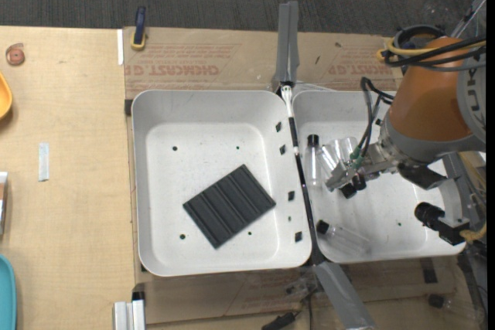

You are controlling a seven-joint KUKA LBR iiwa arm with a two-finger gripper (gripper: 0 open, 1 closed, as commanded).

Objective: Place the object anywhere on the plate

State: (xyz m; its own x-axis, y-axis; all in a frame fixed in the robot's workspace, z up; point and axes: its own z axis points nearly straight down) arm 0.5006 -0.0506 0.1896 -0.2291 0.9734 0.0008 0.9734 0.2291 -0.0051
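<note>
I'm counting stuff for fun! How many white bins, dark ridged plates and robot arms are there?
White bins: 2 (left bin, right bin)
Dark ridged plate: 1
Robot arm: 1
Total: 4

open floor around dark ribbed plate [229, 205] in left bin [147, 166]

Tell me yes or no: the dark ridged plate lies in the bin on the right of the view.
No, the dark ridged plate lies flat in the left bin, while the gripper is over the right bin.
</note>
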